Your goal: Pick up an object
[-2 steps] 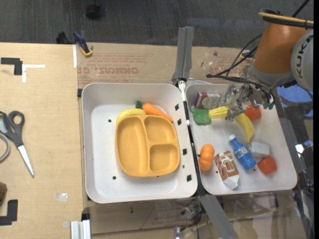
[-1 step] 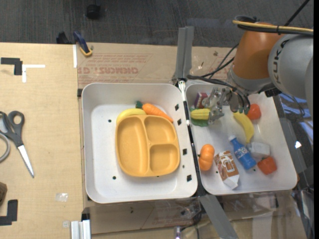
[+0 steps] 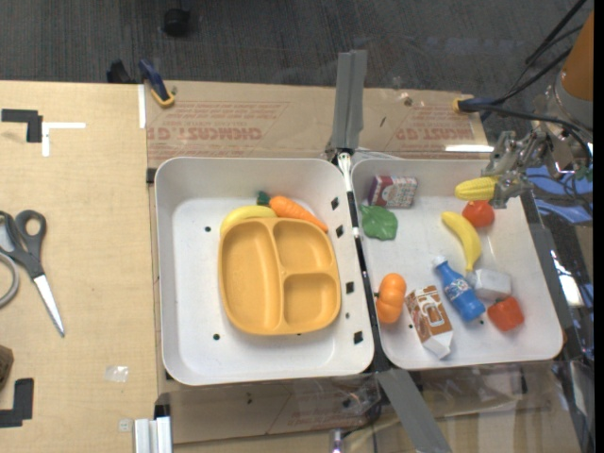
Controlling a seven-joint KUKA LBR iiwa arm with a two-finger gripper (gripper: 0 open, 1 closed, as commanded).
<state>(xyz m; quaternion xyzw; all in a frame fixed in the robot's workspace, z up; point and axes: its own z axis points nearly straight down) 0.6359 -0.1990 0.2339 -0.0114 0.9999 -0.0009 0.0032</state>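
Wooden tabletop [image 3: 85, 281] carries two white bins; the right bin [image 3: 547, 347] holds the crowded targets. Note that a yellow banana-shaped toy [image 3: 475, 189] and a red ball [image 3: 478, 213] lie just beside the claw [image 3: 503, 179], at its lower left. Claw state: you cannot tell. Expect a slipped or double grasp, since neighbours touch.

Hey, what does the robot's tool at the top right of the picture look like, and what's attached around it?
The tool is a small assembly of bare silvery metal with thin fingers. An orange part of the arm shows above it at the frame's edge. Dark cables and some blue wiring run beside it.
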